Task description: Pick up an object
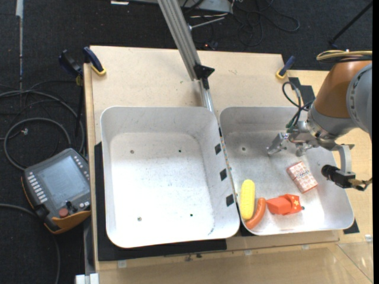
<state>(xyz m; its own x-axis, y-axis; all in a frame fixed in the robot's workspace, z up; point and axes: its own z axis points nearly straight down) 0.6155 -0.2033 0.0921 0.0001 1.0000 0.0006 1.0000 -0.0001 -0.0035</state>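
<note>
Pink box (302, 176) lies in the right bin (249, 129), just below-right of the gripper (283, 147). We see the claw spread, apparently empty; approach step, next we need a descent over it

You're looking at a bulky arm (349, 99) coming in at about three o'clock — a rounded orange-copper band on the upper segment, with smooth grey casing just to its right at the frame's edge. Below the band the wrist narrows into a grey and silver metal block. From that block the gripper (276, 147) sticks out toward nine o'clock, made of pale bare metal with angular pieces. Black cables loop off the arm at about eleven o'clock, running past a small dark box. At five o'clock from the wrist you'll see a light grey bracket carrying a black knob-like part — its detail is too small to read.
</note>
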